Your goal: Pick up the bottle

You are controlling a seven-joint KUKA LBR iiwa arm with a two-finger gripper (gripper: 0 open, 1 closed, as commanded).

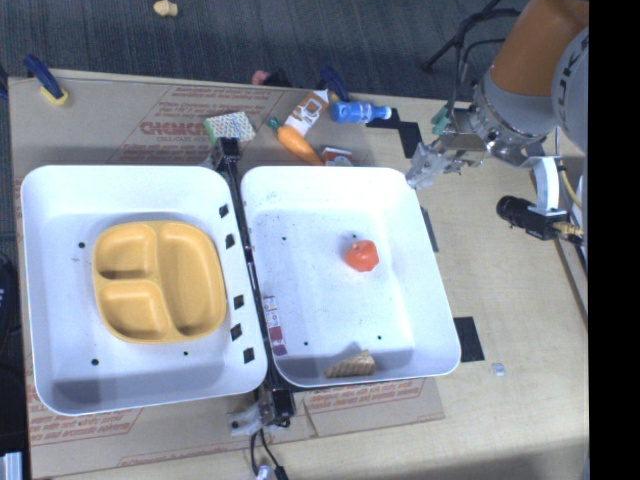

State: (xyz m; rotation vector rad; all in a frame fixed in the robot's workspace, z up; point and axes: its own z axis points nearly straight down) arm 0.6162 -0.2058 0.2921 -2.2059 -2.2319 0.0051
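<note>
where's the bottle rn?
The blue bottle lies on the bench beyond the right bin's far rim, beside the carrot, left of the pincer.

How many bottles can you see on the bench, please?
2, both behind the right bin: a blue bottle lying on its side, and an orange and white bottle just left of it. None seems hidden.

Two white bins (40,268) (425,268) sit side by side; one yellow divided tray (158,280), one red-orange piece (362,256), one tan piece (350,366), two bottles (358,113) (305,114), one carrot-like item (298,144), one patterned packet (229,126)
</note>
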